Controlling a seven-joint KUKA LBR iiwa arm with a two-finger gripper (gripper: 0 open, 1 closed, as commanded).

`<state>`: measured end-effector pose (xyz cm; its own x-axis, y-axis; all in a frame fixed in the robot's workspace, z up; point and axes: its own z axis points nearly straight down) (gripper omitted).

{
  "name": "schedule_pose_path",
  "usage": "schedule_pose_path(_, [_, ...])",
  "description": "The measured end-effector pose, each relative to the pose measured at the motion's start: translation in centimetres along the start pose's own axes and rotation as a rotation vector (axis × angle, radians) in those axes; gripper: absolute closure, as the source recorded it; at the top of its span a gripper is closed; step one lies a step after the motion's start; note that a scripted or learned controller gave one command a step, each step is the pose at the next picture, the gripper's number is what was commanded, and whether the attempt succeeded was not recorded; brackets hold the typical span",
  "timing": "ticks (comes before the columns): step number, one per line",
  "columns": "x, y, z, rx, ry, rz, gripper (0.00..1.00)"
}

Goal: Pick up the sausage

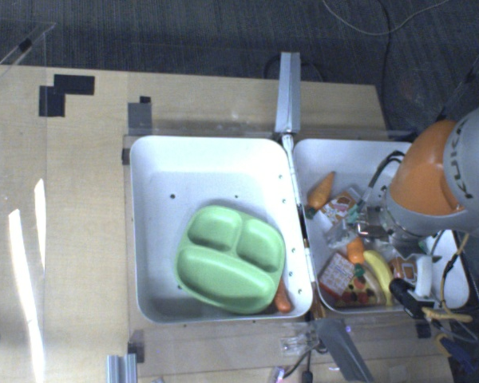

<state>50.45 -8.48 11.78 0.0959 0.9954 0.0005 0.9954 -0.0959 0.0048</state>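
Observation:
A reddish-brown sausage (282, 298) lies at the front right corner of the left bin (156, 214), partly tucked under the edge of a green divided plate (231, 258). My gripper (358, 226) hangs low over the middle of the right bin (303, 170), among the clutter there. It is about a hand's width to the right of the sausage, across the wall between the bins. The arm's orange band (423, 182) and grey wrist hide the right part of that bin.
The right bin holds a carrot (321, 190), a banana (377, 270), a small orange piece (355, 251), food packets (336, 274) and other small items. A metal post (288, 94) rises behind the divider between the bins.

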Motion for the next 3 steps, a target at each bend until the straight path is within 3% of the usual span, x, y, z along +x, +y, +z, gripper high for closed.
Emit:
schedule_pose_path(1, [-1.3, 7.3, 2.9, -0.005, 0.0, -0.267, 0.0])
schedule_pose_path(2, [-2.5, 13.5, 3.4, 0.074, 0.015, -0.185, 0.0])
schedule_pose_path(3, [-5.1, 7.0, 3.0, -0.004, 0.002, -0.293, 0.0])
